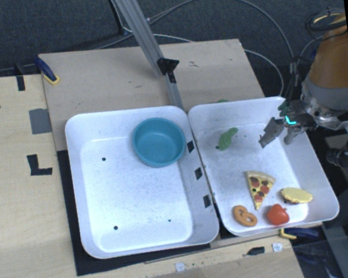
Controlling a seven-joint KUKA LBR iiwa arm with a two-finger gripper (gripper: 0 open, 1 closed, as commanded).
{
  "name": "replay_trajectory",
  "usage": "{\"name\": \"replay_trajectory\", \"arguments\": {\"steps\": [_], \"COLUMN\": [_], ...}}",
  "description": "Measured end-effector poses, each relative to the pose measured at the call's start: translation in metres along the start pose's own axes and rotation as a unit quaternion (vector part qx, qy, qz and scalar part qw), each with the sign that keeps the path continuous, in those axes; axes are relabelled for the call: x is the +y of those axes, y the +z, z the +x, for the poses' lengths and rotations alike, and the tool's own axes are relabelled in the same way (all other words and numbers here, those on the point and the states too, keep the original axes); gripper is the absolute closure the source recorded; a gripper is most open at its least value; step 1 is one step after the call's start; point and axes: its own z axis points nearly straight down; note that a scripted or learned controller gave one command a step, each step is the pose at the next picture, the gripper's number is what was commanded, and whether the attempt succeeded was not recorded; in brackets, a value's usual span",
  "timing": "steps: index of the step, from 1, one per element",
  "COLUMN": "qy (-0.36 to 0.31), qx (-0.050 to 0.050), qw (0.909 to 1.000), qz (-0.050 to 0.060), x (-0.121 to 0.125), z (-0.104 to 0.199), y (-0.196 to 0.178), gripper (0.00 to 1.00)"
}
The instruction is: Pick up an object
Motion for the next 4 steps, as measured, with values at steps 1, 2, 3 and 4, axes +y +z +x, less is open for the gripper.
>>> {"name": "replay_trajectory", "arguments": {"steps": [1, 2, 3, 4], "qy": [0.0, 0.0, 0.0, 0.0], "qx": [0.0, 0.0, 0.001, -0.001], "qw": [1.0, 1.0, 1.0, 1.0], "qz": [0.0, 0.002, 0.002, -0.001], "x": [0.0, 0.002, 0.0, 0.0], "z": [0.0, -0.008, 0.0, 0.0], "y": [0.0, 0.058, 0.119, 0.131], "gripper": [0.0, 0.0, 0.0, 0.0]}}
